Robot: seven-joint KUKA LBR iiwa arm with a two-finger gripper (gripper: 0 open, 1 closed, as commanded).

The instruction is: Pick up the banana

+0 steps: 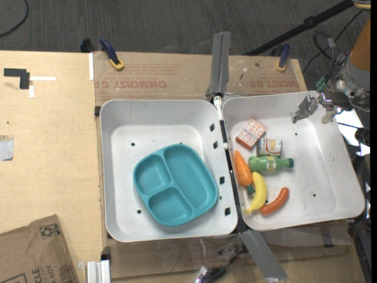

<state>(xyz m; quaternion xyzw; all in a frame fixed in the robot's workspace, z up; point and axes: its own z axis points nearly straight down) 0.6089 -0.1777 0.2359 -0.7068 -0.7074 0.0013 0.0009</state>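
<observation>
The yellow banana [258,192] lies curved near the front left of the right bin [330,175], between an orange carrot [242,168] and a red sausage [275,201], touching or nearly touching both. My gripper [314,112] hangs over the bin's back right corner, well behind and to the right of the banana. Its fingers are spread open, and nothing is between them.
A green bottle [270,164] lies just behind the banana, with a small carton [270,147] and a pink box [251,134] further back. The left bin [118,158] holds a teal divided plate [175,184]. Bare floor shows in the right half of the right bin.
</observation>
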